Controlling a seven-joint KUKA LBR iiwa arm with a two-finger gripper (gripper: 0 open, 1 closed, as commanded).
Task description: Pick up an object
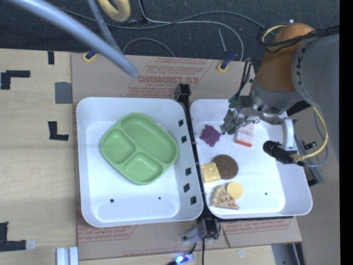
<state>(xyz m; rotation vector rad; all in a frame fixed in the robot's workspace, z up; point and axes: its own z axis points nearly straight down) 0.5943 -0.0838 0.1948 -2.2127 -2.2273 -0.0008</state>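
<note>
The right bin (pixel 287 200) holds several toy food pieces: a purple grape bunch (pixel 209 134), a brown cookie (pixel 225 166), a yellow cheese block (pixel 210 172), a pizza slice (pixel 224 199) with a small yellow round piece (pixel 234 190) beside it, and a white and orange packet (pixel 245 134). My gripper (pixel 236 121) hangs over the upper part of the right bin, between the grape bunch and the packet, close to the packet's left edge. Nothing is visibly held between its fingers.
The left bin (pixel 91 164) holds a green divided plate (pixel 139 148). A black divider (pixel 190 148) runs between the bins. Cables and a grey pole (pixel 71 24) lie beyond the bins' far edge. The arm's body (pixel 287 70) fills the upper right.
</note>
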